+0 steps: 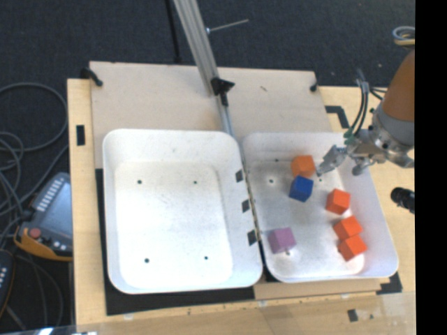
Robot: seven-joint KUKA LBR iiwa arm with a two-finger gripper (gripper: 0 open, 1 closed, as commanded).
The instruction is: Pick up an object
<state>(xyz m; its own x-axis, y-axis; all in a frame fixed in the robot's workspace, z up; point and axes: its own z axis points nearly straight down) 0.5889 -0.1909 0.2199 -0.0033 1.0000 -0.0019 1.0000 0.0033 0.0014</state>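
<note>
The tool hovers over the right bin; whether it is wide or narrow, I cannot tell. The orange cube sits just beside it at nine o'clock, the blue cube at seven.

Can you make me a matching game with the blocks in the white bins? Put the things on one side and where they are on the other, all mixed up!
Things:
1. blue block
2. purple block
3. gripper
4. left bin

Places:
A. above the right bin's far part, just right of the top orange block
B. near the right bin's front left corner
C. beside the bin that holds all the blocks
D. just below the top orange block

Pairs: 1-D, 2-B, 3-A, 4-C
</note>
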